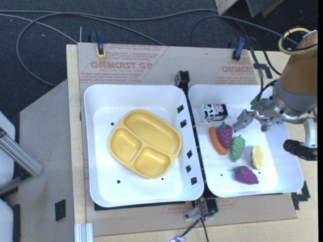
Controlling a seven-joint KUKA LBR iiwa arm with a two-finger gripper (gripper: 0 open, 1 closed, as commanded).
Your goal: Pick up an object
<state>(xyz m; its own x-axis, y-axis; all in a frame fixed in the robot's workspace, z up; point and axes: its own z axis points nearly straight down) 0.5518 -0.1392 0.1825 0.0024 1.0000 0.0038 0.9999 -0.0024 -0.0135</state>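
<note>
Two white bins side by side; yellow divided plate (145, 142) in the left bin (96, 135), toys clustered in the right bin (282, 183). Gripper (241, 122) low over that right bin, reaching in from the right; fingers blurred, so cannot tell whether parted or closed, and nothing seen between them. Nearest target probably the purple grape bunch (225, 134), just below-left of the tip, touching the orange carrot (217, 141), which runs down-right. Green fruit (237, 148) just beside.
</note>
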